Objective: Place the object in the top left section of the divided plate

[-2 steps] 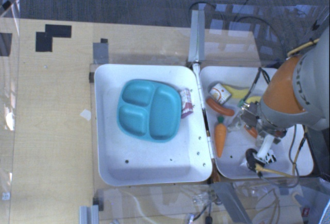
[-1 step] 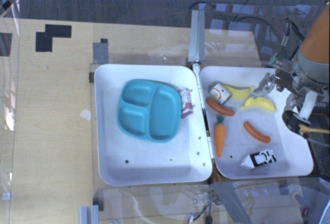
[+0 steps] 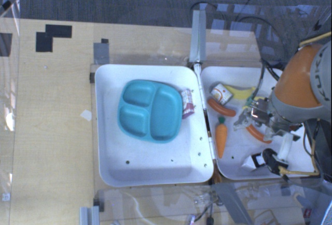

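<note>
1. Pale wood bench (image 3: pixel 52 115) with two white bins side by side: left bin (image 3: pixel 150 174) and right bin (image 3: pixel 233 171).
2. Blue divided plate (image 3: pixel 150 110) lies flat in the left bin, toward its back half. Its top left section (image 3: pixel 137 95) is one of two small wells on the left, with a bigger well on the right.
3. A small wrapper (image 3: pixel 187 102) is at the plate's right rim, touching or just beside it (can't tell which).
4. In the right bin, at the back: a can (image 3: pixel 221 93) lying tilted, with a banana (image 3: pixel 242 93) just right of it.
5. The upper sausage (image 3: pixel 222 107) lies slantwise just in front of the can. The carrot (image 3: pixel 221 137) lies below that, leaf end toward the back, near the bin's left wall.
6. The lower sausage (image 3: pixel 258 134) is right of the carrot and partly hidden under the hand.
7. The arm (image 3: pixel 298 84) comes in from the right over the right bin, orange band visible.
8. The hand (image 3: pixel 250 117) is over the middle of the right bin, right above the lower sausage and well apart from the plate.
9. Hand state: cannot tell whether it is released or clenched, and nothing is visibly grasped in it.
10. The thing to move is in the right bin, and the plate is in the left bin.
</note>
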`<state>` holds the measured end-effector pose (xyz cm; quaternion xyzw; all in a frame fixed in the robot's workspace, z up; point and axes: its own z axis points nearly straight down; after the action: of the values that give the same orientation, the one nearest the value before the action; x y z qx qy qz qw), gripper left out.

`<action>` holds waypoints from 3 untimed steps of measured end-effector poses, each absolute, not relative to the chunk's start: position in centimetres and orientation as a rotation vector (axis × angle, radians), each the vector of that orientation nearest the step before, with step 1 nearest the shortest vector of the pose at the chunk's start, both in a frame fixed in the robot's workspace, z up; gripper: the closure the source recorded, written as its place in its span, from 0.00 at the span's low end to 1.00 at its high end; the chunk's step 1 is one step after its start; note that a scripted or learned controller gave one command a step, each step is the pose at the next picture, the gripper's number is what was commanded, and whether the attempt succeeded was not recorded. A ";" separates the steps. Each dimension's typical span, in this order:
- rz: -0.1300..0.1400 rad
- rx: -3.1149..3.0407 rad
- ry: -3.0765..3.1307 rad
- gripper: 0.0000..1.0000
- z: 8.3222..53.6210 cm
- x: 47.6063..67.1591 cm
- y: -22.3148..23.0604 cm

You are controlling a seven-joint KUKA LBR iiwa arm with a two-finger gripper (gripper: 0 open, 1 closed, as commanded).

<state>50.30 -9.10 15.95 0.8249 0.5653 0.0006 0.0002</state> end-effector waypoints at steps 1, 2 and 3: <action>0.006 2.638 1.697 0.00 25.3 48.8 -16.8; 0.002 2.679 1.641 0.00 10.2 48.7 -14.1; 0.006 2.676 1.642 1.00 11.2 48.9 -14.1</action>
<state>48.88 -14.08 11.22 0.8523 0.5230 0.0018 0.0009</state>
